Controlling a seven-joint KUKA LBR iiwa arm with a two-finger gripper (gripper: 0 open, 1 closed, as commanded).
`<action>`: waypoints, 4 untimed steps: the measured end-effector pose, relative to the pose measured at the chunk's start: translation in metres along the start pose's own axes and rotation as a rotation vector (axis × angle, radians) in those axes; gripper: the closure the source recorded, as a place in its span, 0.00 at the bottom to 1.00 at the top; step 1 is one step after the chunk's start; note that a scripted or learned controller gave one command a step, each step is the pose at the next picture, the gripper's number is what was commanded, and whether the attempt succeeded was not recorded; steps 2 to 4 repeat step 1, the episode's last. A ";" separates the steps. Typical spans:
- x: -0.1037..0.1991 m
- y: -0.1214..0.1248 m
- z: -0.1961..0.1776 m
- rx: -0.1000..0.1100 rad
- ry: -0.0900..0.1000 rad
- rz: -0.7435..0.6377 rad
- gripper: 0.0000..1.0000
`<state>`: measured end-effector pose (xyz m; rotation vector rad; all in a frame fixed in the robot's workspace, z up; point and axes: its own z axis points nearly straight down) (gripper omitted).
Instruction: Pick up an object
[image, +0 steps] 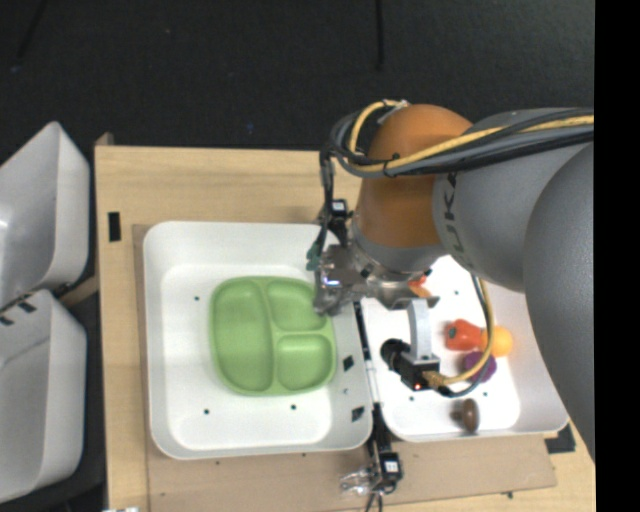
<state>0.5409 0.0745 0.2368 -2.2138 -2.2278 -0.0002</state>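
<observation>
A green divided plate (270, 333) lies in the left white bin (180, 420). My gripper (327, 288) hangs under the orange wrist band, over the plate's right upper edge near the wall between the bins. In the right bin (500, 415) lie small things: an orange-red piece (462, 333), a yellow piece (499, 343), a purple piece (487, 368) and a brown lump (465, 413). Nothing shows between the gripper's tips.
The grey arm covers the upper right of the right bin. Cables and a black fitting (398, 357) hang over that bin's middle. The wooden bench (120, 300) borders the bins; white seats stand at far left.
</observation>
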 end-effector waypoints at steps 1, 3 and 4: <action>-0.003 0.001 0.000 -0.002 0.000 0.006 0.00; -0.003 0.001 0.000 -0.002 0.000 0.006 0.00; -0.003 0.001 0.000 -0.002 0.000 0.006 0.00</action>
